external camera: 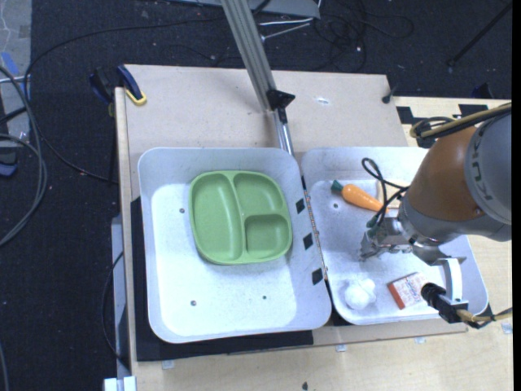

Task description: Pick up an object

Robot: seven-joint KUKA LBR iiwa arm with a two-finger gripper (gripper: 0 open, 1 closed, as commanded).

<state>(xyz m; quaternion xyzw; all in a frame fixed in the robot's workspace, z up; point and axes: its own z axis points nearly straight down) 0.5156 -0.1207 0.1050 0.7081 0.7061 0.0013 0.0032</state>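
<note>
Nothing is lifted yet, so the pick looks undone. The gripper (373, 245) sits low over the floor of the right bin (326, 218) at centre right of the frame, with nothing visible between its tips; whether it is wide or narrow I cannot tell (too small and dark). Candidate objects all lie in that bin. The carrot (361, 196) is just above the gripper, long axis slanting from upper left to lower right, green stem end toward the upper left. A white lump (359, 292) sits below, and a red and white packet (406, 290) to the lower right. The left bin (163, 316) holds a green divided plate (241, 217).
</note>
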